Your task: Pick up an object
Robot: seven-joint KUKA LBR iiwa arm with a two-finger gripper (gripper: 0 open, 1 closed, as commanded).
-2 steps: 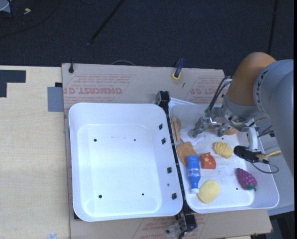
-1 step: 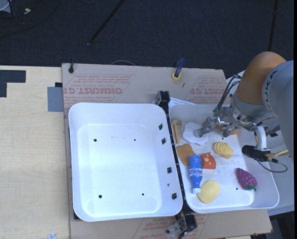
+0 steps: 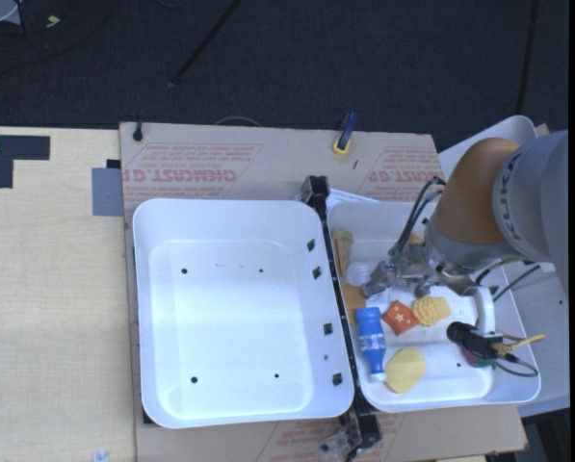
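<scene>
Arm (image 3: 518, 210) in from the right, orange band above the wrist, bent down into the right bin (image 3: 518, 388). Claw (image 3: 381, 277) low over the upper-middle part of that bin, closer to its left wall than to its right. Cannot tell from this slant whether spread or pressed together; wrist and cabling in the way.

Candidates for the pick, all in the right bin, grouped in its left and front part:
- blue bottle (image 3: 369, 340), lying lengthwise near the left wall, just in front of the claw, pale band partway along.
- small red piece (image 3: 400, 318), just right of the bottle; touching or merely close, cannot tell.
- yellow knobbly piece (image 3: 430, 309), rather like a corn cob, just right of the red one.
- smooth yellow lump (image 3: 405, 369), near the front wall, beside the bottle's nearer end.
- tan stick-like item (image 3: 342, 253), along the left wall, beyond the bottle.
- orange patch (image 3: 351, 301) between that item and the bottle; too small to identify.

Left bin (image 3: 147, 258) side by side with the right one, black clips along the shared edge. Both bins on a brown cardboard sheet (image 3: 229, 162) with red print, on the pale wooden counter (image 3: 46, 306). Blue-and-yellow clamp (image 3: 345, 135) at the sheet's far edge.
</scene>
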